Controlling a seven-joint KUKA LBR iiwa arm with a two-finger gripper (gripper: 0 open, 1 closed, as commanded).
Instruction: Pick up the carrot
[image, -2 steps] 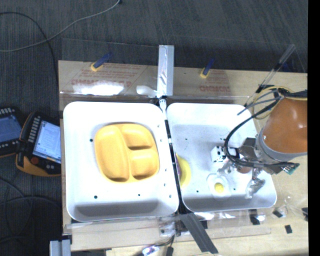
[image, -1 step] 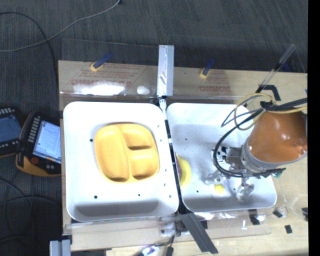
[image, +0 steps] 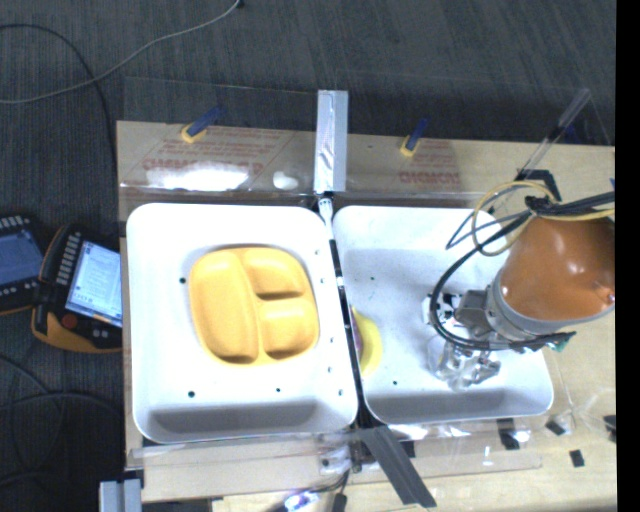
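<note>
The claw (image: 465, 365) hangs low in the right bin (image: 400, 260), near its front edge. I cannot tell if it is wide or narrow — it is a blur under the arm (image: 555, 265). I see no carrot for sure. A yellow thing (image: 367, 340) peeks out at the left wall of this bin, well apart from the claw. A yellow tray (image: 255, 303) sits in the left bin (image: 160, 240). The claw could close on nothing here — it is far from that yellow thing.
</note>
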